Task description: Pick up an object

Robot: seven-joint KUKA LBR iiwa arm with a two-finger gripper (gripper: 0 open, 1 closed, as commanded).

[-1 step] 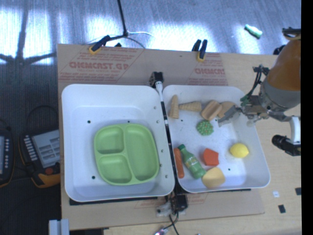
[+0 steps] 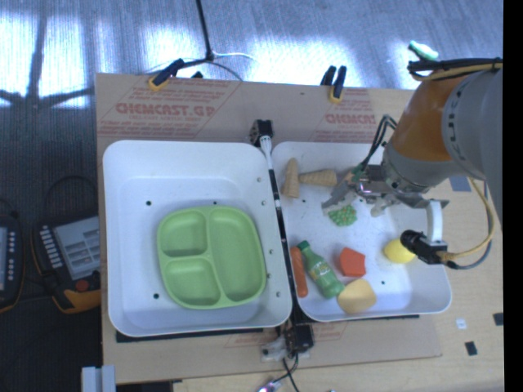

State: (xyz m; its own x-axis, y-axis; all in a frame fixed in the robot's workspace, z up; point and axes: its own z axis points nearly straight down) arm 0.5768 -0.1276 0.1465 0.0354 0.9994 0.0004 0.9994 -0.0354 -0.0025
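Green and knobbly, a small broccoli-like toy (image 2: 342, 215) is lying near the far edge of the right bin (image 2: 425, 305), where the claw (image 2: 359, 193) is hovering just above it with splayed fingers gripping nothing, seemingly lining up a grasp.

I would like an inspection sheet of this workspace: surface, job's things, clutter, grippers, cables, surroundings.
Surface: brown board bearing two white bins, left bin and right bin.
Job's things: in the right bin, green bottle, orange carrot, red piece, yellow lemon, yellow piece, green cluster, two tan pieces.
Clutter: green divided plate in the left bin.
Grippers: gripper above the green cluster; jaws' state cannot be told.
Cables: black cable on the floor; cables along the arm.
Surroundings: clamps on the board's far edge; a device left of the bench.
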